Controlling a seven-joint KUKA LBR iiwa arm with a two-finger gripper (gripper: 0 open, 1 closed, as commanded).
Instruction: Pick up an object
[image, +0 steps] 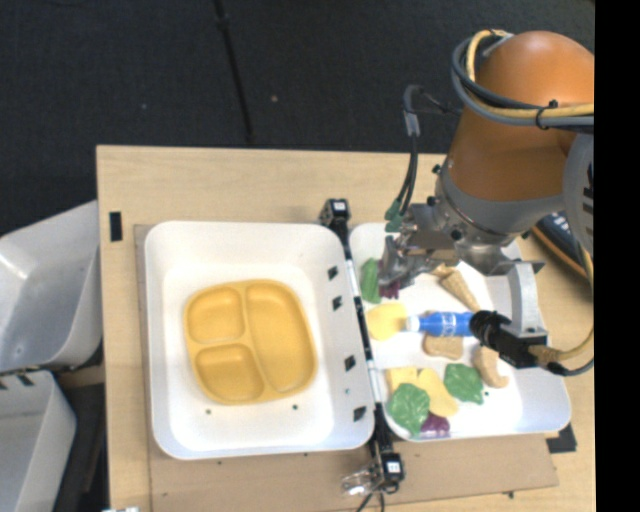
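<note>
Reaching low into the right bin (540, 405), the gripper (398, 268) hangs over a green piece (371, 281) by the bin's left wall (whether the jaws are apart or together I cannot tell); nothing looks lifted yet, so the pick remains to be done.

Robotics lab bench, not a home or kitchen. Evidence: plain wooden board (260, 170) on dark floor (150, 70), bearing two shallow white bins, left bin (160, 400) and right bin (540, 410), joined by black clips (334, 211). Grey and orange robot arm (520, 120) with loose cables (410, 150) over the right bin. Plastic toy food (410, 402) as test items; yellow divided tray (250, 340) on the left.
</note>
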